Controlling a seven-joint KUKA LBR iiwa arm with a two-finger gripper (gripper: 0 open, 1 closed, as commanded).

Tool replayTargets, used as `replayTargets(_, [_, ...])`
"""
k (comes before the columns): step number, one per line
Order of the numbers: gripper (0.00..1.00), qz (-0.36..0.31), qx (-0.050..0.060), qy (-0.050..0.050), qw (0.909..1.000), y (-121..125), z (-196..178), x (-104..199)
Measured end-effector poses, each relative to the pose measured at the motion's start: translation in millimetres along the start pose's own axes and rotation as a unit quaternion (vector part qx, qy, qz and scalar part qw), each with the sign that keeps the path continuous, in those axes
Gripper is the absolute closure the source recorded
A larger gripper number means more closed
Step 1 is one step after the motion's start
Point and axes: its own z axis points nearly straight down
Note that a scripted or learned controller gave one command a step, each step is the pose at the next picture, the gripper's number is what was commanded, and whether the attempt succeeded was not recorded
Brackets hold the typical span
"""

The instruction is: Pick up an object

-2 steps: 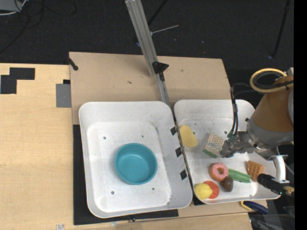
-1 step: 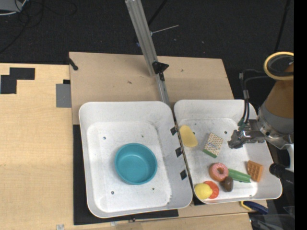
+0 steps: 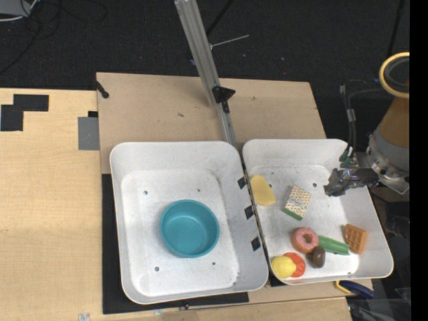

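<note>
A yellow-red fruit [image 3: 289, 265] lies in the right bin [image 3: 321, 151] by a donut [image 3: 305, 239]. The gripper [image 3: 334, 186] hovers above that bin's right side, grasping nothing.

Wooden bench [image 3: 47, 179]; dark, perhaps carpeted floor [image 3: 120, 25].

Even overhead light | white bins [image 3: 180, 154] bright, mild glare | dark surround underexposed | soft shadows | slight overall blur
</note>
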Motion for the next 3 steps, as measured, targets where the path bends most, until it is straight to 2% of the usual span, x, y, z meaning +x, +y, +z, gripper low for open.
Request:
replayTargets(1, [1.0, -0.001, 0.002, 0.0, 1.0, 8.5, -0.3, 42.8])
replayTargets(3, [1.0, -0.001, 0.002, 0.001, 1.0, 47.2, 20.7, 134.9])
